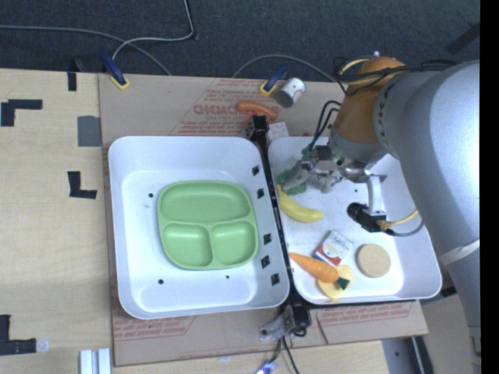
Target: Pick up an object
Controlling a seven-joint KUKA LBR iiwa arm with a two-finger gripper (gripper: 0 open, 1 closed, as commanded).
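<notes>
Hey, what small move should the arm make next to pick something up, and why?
Probably lower the claw slightly toward the banana. The claw sits low in the right bin, just above the banana's upper end, while the carrot and round cookie lie farther off.

arm (437, 131) over right bin (413, 287), banana (300, 209) beneath

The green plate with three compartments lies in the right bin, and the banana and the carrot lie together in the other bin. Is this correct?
Not quite. The camera view shows the green plate in the left bin, not the right one. The rest holds: the banana and the carrot lie together in the other bin, the right bin.
</notes>
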